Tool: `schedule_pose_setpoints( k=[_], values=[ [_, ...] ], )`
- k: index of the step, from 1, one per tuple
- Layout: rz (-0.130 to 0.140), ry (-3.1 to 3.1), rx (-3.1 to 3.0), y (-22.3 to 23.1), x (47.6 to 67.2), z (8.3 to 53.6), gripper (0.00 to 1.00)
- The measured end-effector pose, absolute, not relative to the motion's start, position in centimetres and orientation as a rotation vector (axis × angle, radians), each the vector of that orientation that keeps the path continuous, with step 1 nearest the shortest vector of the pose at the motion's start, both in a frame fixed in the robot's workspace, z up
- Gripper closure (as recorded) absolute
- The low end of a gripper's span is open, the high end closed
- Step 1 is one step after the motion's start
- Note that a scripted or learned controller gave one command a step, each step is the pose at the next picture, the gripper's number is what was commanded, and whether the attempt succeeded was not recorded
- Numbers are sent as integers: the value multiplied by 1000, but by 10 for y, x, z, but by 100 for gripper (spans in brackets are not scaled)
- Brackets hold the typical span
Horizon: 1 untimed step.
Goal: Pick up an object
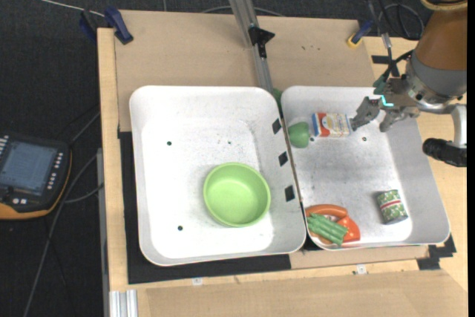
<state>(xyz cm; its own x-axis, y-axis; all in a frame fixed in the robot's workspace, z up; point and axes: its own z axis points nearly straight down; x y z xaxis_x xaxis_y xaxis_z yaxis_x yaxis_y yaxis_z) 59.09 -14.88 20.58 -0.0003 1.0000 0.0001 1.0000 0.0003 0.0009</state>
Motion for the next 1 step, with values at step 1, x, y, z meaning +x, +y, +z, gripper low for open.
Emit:
schedule_pose_setpoints(
  k=[1],
  values=[
    [1,2221,2221,-149,591,206,0]
  ],
)
